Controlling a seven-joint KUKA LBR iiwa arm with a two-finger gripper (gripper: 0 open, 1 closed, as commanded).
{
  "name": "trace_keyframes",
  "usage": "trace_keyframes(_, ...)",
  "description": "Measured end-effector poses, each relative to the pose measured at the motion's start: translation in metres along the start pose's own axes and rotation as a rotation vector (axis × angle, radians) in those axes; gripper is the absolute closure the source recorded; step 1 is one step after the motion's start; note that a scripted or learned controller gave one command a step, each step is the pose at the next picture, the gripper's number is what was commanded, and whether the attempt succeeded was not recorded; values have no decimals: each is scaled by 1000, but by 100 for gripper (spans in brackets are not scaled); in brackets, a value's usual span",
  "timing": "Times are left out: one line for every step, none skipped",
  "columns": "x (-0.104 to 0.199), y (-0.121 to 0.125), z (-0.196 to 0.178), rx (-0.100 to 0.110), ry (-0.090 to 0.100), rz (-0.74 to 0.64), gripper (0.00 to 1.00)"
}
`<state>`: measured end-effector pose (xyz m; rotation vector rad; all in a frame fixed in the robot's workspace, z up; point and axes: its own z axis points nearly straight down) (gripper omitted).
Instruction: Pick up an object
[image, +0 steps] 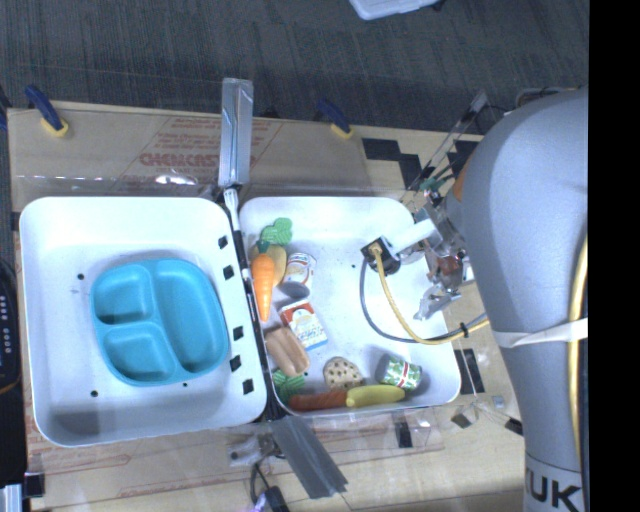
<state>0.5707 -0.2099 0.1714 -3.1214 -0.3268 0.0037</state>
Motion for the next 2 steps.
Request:
trace_keyframes(-64,-13,50,-5,9,-1,0)
trace_keyframes(11,1,22,-1,3,-1,0)
